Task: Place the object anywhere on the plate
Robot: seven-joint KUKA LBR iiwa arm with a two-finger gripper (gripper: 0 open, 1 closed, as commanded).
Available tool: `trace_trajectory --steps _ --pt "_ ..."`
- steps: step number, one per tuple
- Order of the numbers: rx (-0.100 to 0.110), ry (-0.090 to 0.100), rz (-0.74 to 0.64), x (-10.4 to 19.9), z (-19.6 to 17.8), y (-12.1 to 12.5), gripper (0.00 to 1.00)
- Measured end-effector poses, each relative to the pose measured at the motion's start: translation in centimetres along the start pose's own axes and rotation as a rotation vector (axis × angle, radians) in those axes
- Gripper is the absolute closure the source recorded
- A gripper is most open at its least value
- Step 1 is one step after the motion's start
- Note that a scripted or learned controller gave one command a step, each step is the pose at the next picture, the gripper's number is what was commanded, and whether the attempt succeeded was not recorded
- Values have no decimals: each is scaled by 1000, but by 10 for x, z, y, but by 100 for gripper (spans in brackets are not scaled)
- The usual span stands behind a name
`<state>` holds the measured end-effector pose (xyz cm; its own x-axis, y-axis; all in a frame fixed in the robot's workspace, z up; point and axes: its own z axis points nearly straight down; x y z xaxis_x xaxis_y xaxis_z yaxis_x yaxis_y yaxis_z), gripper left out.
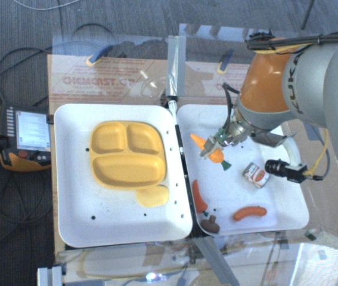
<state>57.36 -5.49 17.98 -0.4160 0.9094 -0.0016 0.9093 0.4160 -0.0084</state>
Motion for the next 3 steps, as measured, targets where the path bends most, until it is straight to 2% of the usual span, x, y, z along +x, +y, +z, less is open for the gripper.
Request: trace_trajectory --steps 1,2,3 --pt "-1 1 -93 38 0 50 100" --pt "-1 3 -93 94 0 82 100" --pt "-1 2 -93 93 0 82 0"
